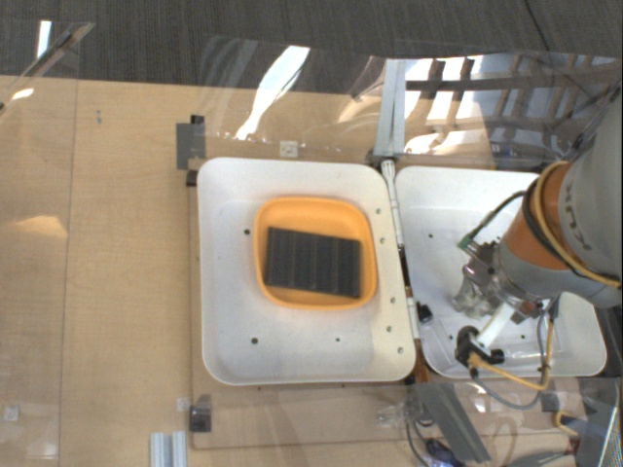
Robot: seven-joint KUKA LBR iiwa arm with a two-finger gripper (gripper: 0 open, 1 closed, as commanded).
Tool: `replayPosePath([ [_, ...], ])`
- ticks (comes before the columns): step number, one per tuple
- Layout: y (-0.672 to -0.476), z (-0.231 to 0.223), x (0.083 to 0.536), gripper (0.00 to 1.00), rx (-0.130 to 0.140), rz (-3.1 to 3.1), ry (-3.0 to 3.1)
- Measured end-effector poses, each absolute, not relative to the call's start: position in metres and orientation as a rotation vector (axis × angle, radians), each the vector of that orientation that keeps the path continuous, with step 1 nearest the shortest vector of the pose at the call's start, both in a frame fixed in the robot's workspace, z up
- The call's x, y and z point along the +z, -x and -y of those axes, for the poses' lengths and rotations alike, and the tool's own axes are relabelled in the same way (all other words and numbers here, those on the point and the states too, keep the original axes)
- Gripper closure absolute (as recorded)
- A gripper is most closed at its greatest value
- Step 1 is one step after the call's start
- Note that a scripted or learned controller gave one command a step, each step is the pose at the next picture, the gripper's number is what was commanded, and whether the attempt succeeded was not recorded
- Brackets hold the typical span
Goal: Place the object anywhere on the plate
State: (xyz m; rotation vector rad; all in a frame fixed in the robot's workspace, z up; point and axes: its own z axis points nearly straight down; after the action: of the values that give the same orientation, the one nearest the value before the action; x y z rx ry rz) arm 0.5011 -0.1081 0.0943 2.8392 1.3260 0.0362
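Two white bins are sitting side by side on the surface (97, 290). Left bin (229, 348) is carrying the orange plate (316, 212), dark ridged centre, long axis left-right, open floor all round. Arm (569, 227) is reaching into the right bin (428, 202); claw (477, 295) state unclear, and the object can't be made out.

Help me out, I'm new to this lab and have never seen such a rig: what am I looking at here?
One fixed camera looks down at a slant on a bench. Two shallow white bins sit side by side. The left bin holds an orange plate with a dark ribbed rectangular insert lying on it. The grey robot arm with an orange band reaches in from the right over the right bin. Its gripper hangs low in that bin; whether it holds anything is unclear from this angle.
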Motion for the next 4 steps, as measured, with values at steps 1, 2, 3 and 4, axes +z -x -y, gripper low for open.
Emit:
replayPosePath([
  [1,-0.503,0.107,0.105,1.0,0.042,-1.336,-2.832],
  [2,-0.505,0.106,0.115,1.0,0.047,-1.348,-2.826],
  [3,-0.505,0.106,0.115,0.0,0.047,-1.348,-2.826],
  [4,-0.549,0.186,0.169,0.0,0.003,-1.391,-2.814],
])
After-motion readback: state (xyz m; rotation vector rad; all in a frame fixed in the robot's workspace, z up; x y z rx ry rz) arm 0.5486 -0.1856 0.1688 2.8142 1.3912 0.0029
